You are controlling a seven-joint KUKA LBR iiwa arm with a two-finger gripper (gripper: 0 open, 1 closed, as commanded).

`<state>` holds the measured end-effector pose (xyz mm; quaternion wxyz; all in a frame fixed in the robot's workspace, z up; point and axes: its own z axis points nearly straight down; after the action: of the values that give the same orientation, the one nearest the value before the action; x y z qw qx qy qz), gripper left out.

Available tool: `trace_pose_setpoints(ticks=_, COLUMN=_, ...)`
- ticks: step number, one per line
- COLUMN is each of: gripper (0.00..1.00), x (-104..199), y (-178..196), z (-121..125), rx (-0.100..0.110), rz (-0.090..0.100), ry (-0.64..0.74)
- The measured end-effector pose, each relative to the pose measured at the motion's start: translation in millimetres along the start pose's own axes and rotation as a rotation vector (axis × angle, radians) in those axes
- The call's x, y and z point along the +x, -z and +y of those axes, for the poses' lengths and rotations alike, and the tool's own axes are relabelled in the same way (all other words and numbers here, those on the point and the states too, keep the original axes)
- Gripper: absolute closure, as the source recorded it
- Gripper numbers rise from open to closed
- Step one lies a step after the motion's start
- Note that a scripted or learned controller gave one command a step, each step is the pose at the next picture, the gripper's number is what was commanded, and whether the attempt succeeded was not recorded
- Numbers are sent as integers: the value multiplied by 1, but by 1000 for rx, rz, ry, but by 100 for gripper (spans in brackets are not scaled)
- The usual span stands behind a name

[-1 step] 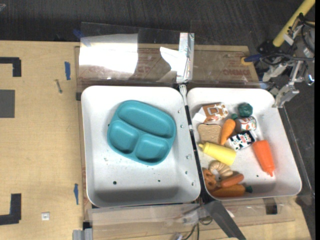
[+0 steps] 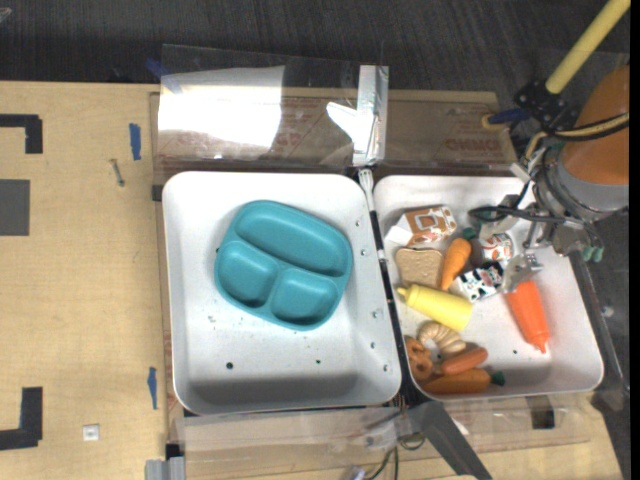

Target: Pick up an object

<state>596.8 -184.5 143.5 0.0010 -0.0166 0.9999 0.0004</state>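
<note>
I am reaching in from the right over the right bin (image 2: 590, 363), and my claw (image 2: 520, 236) is hanging low above its upper right part; whether it is spread or pressed together I cannot tell, since the metal parts are blurring into each other there. Nothing is showing as gripped. Just below my claw an orange carrot (image 2: 529, 313) is lying on the bin floor, pointing toward the near right corner. Left of it a small black-and-white cow toy (image 2: 479, 281) is sitting, and beside that a second, paler carrot (image 2: 455, 261) is leaning against a slice of toast (image 2: 419, 266). A yellow bottle-shaped piece (image 2: 437, 305) is lying slantwise under the toast, and a heap of sausages and other orange toy food (image 2: 455, 361) is crowding the near edge. In the left bin (image 2: 190, 318) a teal divided plate (image 2: 283, 262) is resting alone, tilted a little across the middle. Both bins are sitting side by side on the tabletop (image 2: 70, 268).
</note>
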Motion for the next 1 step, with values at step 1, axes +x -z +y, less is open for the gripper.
trace_pose_setpoints(ticks=1, gripper=0, x=-14, y=-29, z=27, rx=11, rz=-25, ry=21)
